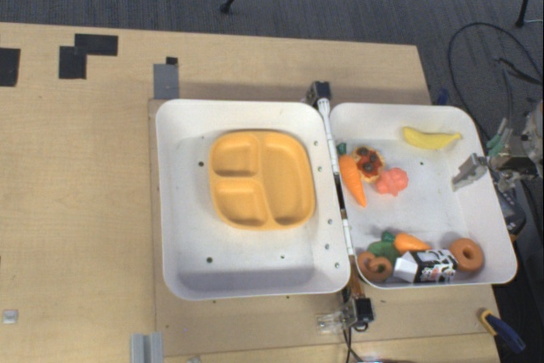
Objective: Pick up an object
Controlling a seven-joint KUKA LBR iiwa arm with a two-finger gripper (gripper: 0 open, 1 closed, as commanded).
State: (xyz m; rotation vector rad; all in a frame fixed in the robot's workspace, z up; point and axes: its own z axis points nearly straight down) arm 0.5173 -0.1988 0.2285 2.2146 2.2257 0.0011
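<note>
Left bin (pixel 183 208): yellow tray (pixel 259 180) at centre | right bin (pixel 476 208): banana (pixel 431 138) upper right, carrot (pixel 353 180) by left wall, doughnut (pixel 466 254) lower right | gripper (pixel 476 169) at right rim, nothing held, jaw opening could not be told | step judged: approach; descent over one object needed.

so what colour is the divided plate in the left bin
Yellow-orange plate, plain with no pattern, seen clearly in the camera view.

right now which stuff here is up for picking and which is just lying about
For the job:
hand
banana
carrot
pink toy
two donuts
small carton

Just lying about:
yellow divided plate
black tape patches
cables
</note>
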